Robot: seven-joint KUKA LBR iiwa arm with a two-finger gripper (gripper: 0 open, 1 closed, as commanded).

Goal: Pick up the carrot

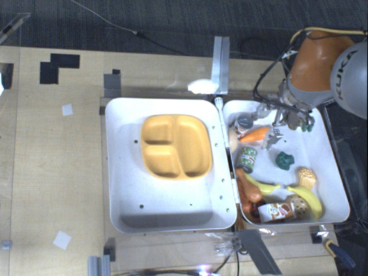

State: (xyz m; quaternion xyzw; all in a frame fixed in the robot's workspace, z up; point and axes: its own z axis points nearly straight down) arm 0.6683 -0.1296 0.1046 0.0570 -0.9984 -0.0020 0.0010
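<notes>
While hovering just beside the tapered orange carrot (pixel 255 134) in the right white bin (pixel 336 171), nearing the grasp with the two-finger gripper (pixel 275 138), grip state unreadable, needing descent.

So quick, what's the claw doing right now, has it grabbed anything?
Gripper: right beside the carrot in the right bin; whether it grips cannot be told.
</notes>
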